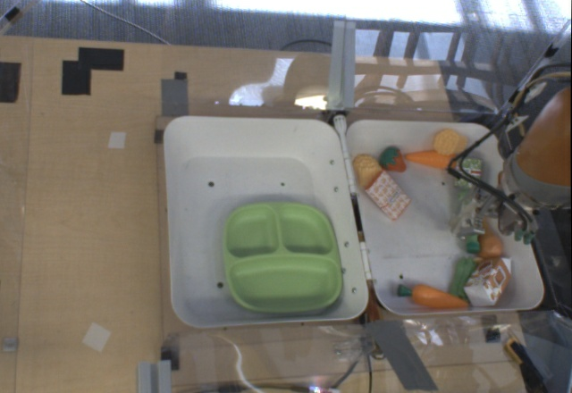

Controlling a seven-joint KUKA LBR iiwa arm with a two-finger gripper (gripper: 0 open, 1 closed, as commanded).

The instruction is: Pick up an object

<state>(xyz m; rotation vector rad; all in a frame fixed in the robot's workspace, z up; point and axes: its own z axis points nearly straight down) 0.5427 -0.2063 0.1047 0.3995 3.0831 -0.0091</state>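
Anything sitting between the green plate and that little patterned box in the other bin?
In the camera view, between the green plate and the patterned box lie bare white bin floor and the two bins' adjoining rims.
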